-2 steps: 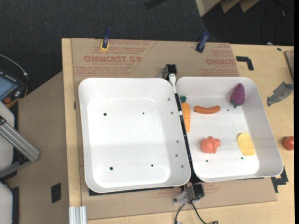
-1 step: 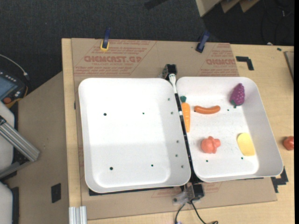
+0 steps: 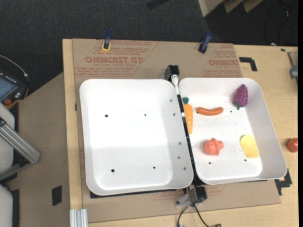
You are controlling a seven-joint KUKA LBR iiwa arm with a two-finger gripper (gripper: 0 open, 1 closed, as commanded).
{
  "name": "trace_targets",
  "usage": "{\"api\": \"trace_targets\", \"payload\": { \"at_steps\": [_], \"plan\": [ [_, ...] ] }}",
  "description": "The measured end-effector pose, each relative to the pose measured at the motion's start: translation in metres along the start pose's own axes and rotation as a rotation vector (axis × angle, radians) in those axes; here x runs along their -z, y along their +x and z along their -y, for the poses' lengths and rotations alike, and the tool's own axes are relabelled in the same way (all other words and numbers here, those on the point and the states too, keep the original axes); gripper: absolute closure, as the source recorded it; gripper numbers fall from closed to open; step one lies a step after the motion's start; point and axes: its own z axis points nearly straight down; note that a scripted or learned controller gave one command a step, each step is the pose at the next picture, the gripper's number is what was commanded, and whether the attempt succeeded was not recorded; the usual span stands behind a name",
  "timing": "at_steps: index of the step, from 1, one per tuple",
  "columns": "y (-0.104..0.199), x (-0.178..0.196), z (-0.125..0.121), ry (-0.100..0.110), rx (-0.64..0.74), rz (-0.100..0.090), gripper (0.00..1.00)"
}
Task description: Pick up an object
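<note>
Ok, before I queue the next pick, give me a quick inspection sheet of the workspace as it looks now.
Surface: cardboard-covered bench bearing two white bins side by side, the left bin and the right bin.
Job's things: all in the right bin: carrot against the bin's left wall, sausage, purple grapes, red-orange toy, yellow piece.
Clutter: orange object on the bench outside the right bin; two clamps at the far edge.
Gripper: nothing seen.
Cables: a cable trails off the near edge below the bins.
Surroundings: dark carpet, metal rail at left.
</note>
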Motion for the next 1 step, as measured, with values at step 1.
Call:
{"api": "trace_targets", "payload": {
  "at_steps": [1],
  "plan": [
    [0.0679,-0.0025,-0.0014,0.008,0.002,-0.002,0.00]
  ]
}}
